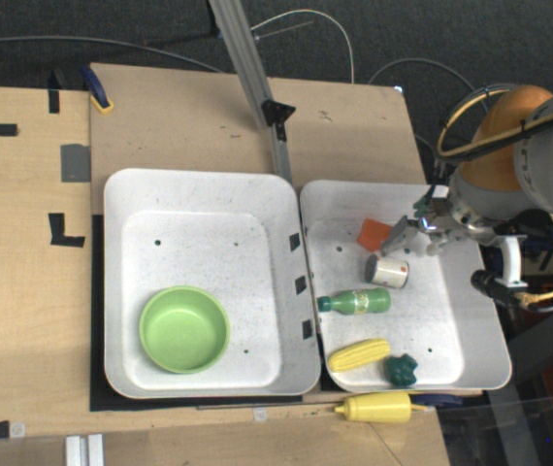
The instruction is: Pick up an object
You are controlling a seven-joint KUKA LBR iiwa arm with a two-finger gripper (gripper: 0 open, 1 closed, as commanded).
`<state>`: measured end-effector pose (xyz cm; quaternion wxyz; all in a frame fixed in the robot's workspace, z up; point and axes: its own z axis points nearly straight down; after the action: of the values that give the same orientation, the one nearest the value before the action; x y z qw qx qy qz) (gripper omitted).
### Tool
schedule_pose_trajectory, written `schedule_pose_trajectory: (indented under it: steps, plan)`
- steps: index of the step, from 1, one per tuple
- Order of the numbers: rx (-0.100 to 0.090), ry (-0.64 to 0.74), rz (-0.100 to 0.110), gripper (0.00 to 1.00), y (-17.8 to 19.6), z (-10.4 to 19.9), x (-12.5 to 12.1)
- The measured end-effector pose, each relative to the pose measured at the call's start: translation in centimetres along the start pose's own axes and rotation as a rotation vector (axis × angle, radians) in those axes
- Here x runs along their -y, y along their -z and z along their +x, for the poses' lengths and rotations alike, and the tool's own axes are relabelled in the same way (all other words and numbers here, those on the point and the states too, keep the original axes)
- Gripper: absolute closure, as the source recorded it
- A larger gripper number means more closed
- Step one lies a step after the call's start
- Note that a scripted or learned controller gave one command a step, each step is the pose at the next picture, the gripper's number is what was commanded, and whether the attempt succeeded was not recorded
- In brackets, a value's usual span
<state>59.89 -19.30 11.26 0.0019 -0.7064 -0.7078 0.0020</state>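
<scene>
white cup (390, 273) just below gripper (405, 237)

You get even, fairly bright overhead light on the bench (209, 115), with both white bins (199, 202) close to washed out and their speckles faint. Shadows are soft and short; you see a thin one under the green bowl (184, 329) and along the bin rims. The dark floor at the top stays dim and grainy. The arm (509, 163) at the right looks soft and slightly smeared, and small items lack crisp edges throughout
</scene>
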Motion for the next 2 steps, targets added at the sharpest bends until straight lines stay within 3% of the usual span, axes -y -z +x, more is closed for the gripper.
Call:
schedule_pose_trajectory:
  steps: [1,2]
  plan:
    - [0.001,0.002,-0.004,1.0,1.3,0.0,-0.1]
    - [0.001,0.0,-0.009,1.0,6.8,0.6,0.7]
